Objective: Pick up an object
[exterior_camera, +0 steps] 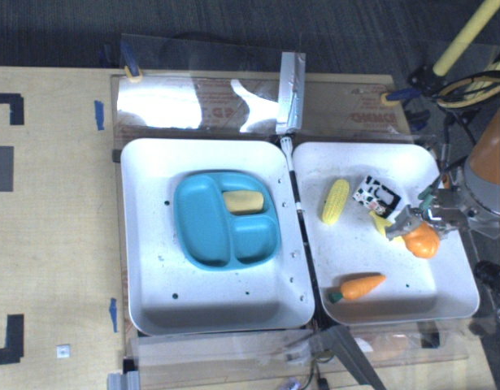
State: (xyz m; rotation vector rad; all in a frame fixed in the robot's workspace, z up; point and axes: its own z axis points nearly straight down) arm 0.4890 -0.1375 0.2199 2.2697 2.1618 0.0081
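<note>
So I'm seeing the gripper (424,215) hovering by the right bin's (453,295) edge over an orange (422,243), jaw state unclear; corn (335,201) and carrot (359,286) lying apart.

No legible txt, faint red print on cardboard (371,108), unreadable

In the right bin (347,311): an upright corn cob (335,201), a carrot (361,286) lying crosswise, an orange fruit (422,242), a black-and-white item (374,194).
</note>
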